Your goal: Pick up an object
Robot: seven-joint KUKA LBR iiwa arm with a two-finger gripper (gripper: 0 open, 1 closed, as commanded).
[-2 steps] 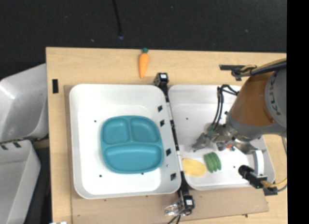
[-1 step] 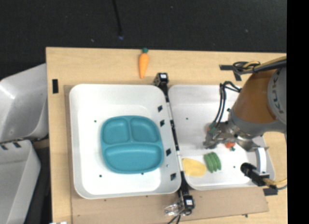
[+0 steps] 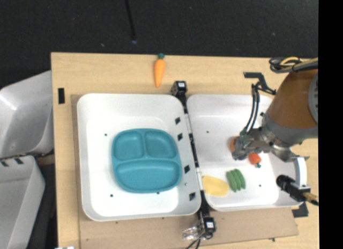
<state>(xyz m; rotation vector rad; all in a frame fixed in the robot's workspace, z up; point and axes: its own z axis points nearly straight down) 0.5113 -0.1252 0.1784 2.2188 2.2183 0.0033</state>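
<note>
My gripper is low in the right bin, near the middle of its floor. A small red-orange object lies right beside and partly under it; whether it is held cannot be made out. A green ridged object and a pale yellow object lie close together at the bin's front, just below the gripper. The grey arm with its orange band comes in from the right.
The left bin holds a blue divided plate. A toy carrot lies on the wooden bench behind the bins. Black clips sit along the seam between the bins, and cables trail by the arm.
</note>
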